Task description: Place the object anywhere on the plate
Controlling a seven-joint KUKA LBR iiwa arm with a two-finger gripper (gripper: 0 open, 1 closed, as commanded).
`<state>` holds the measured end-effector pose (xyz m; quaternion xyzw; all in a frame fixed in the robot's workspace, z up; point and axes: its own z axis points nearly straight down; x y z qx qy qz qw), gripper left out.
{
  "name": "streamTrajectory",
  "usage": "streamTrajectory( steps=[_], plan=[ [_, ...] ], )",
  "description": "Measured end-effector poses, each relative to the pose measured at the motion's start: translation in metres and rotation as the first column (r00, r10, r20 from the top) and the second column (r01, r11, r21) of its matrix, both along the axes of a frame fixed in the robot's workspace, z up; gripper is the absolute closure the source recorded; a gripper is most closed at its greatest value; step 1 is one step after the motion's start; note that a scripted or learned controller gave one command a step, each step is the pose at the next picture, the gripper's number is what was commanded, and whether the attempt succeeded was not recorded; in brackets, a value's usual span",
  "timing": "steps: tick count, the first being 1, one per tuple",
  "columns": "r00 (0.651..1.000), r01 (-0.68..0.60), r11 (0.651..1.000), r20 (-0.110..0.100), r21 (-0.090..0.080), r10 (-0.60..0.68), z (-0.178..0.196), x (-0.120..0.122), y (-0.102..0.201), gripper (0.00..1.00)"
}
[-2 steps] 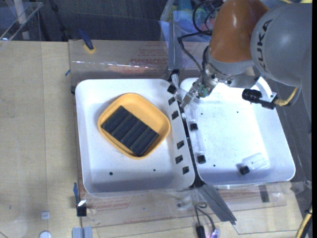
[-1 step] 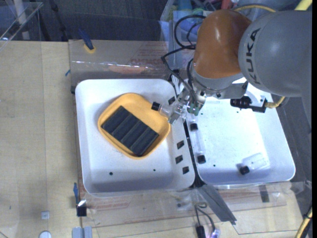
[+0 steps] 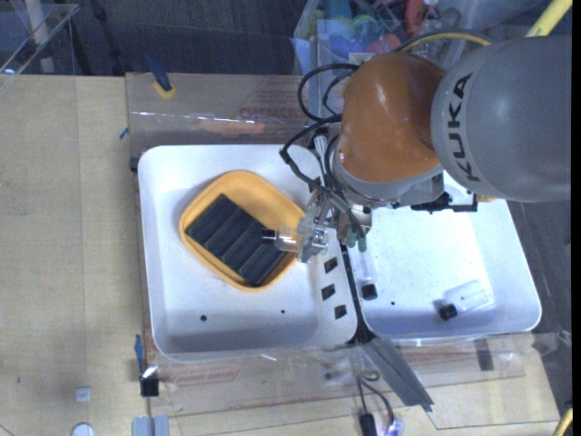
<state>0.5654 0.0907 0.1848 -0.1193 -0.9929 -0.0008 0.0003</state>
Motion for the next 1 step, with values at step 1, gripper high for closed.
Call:
streamTrajectory(
  steps=[1],
  plan=[
    [1.000, 0.001, 1.000, 0.000, 0.000, -0.001, 0.0001, 0.0002, -0.0006, 0.00]
  ],
)
